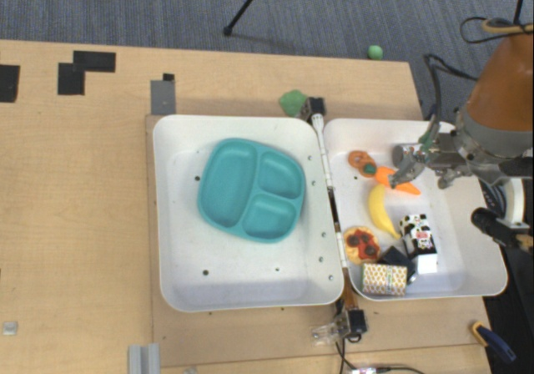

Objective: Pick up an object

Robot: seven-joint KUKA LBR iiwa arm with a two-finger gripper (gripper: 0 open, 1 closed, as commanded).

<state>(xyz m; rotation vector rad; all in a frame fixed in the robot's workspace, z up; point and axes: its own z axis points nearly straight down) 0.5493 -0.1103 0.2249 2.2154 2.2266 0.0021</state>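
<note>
The right bin [467, 280] holds several small items. An orange carrot-shaped toy [394, 180] lies near its middle, with a yellow banana [380, 210] just below it. A round orange and red piece [361, 160] sits at the upper left. My gripper [406, 169] hangs over the right end of the carrot toy and hides part of it. I cannot see whether it touches the toy. Farther down sit a black and white block [416, 232], a pizza-like toy [360, 240] and a patterned box [384, 280].
The left bin [179, 280] carries a teal divided plate [250, 189]. A green object [293, 101] lies on the bench behind the bins, and a small green ball [375, 52] is on the floor. Cables run along the right side near the arm.
</note>
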